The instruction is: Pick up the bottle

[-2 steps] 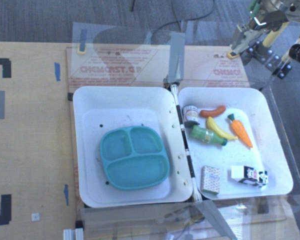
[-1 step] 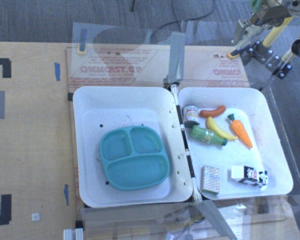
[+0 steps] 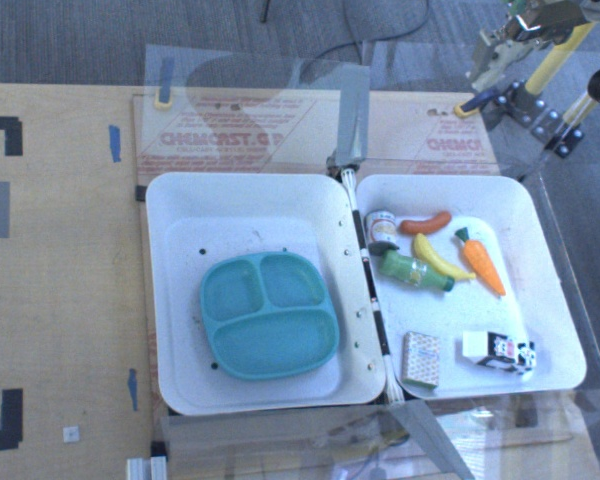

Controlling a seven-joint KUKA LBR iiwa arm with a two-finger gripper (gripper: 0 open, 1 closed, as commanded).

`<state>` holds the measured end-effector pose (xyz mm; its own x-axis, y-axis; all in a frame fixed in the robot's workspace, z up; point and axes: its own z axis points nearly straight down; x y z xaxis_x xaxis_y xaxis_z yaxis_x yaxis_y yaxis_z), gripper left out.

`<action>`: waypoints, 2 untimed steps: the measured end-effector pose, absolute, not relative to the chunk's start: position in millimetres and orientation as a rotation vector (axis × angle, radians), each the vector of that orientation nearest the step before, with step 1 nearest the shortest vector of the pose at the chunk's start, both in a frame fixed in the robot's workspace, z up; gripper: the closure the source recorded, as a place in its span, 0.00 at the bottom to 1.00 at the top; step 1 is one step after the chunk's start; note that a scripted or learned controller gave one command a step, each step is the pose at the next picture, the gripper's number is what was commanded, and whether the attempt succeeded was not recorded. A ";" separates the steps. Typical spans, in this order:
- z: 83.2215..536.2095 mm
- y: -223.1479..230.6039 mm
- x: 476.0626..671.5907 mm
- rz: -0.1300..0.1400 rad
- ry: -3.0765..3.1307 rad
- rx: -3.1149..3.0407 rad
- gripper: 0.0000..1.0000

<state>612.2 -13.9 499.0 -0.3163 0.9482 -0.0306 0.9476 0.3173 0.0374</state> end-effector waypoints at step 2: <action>522.3 -11.4 614.1 0.024 2.504 1.795 1.00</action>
